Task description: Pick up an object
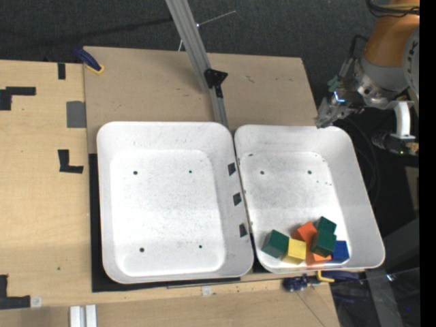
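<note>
Several small blocks lie bunched in the near right corner of the right bin (pixel 340 176): a green block (pixel 276 243), a yellow block (pixel 296 251), an orange block (pixel 307 231), a dark green block (pixel 325 231) and a blue block (pixel 340 251). My gripper (pixel 329 112) hangs just beyond the far right corner of that bin, well away from the blocks. Nothing shows between its fingertips. The orange-banded arm (pixel 390 43) rises behind it at the top right.
The left bin (pixel 163 131) lies beside the right one, with a narrow gap between them. A slanted metal pole (pixel 194 36) runs from the top down to the bins' far edge. Black tape marks (pixel 66 160) dot the wooden bench on the left.
</note>
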### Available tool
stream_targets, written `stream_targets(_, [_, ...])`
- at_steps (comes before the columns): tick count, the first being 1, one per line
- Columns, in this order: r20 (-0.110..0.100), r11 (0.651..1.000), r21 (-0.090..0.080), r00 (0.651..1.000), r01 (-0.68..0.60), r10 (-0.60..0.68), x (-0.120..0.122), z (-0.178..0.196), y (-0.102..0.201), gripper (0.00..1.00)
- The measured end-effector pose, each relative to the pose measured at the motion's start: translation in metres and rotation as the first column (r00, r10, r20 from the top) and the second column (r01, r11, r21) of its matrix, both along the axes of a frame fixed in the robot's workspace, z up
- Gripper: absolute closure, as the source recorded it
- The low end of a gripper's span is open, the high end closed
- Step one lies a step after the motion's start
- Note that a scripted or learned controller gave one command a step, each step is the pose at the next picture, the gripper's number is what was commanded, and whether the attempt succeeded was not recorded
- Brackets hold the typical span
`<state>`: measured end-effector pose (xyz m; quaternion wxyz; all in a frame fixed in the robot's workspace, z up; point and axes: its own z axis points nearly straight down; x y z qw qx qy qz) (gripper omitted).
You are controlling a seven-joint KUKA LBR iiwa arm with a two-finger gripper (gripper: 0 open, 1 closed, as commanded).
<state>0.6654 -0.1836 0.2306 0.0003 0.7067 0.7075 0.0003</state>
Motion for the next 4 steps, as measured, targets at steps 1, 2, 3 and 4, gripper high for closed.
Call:
stream_targets(1, [0.0,1.0,0.002,1.0,-0.004,0.004,-0.021,0.009,0.053,1.0])
stream_targets(2, [-0.002,1.0,0.002,1.0,-0.006,0.006,-0.03,0.012,0.112,1.0])
stream_targets(3, [-0.003,1.0,0.002,1.0,-0.005,0.005,-0.055,0.016,0.159,1.0])
stream_targets(4, [-0.005,1.0,0.001,1.0,-0.005,0.005,-0.077,0.003,0.211,1.0])
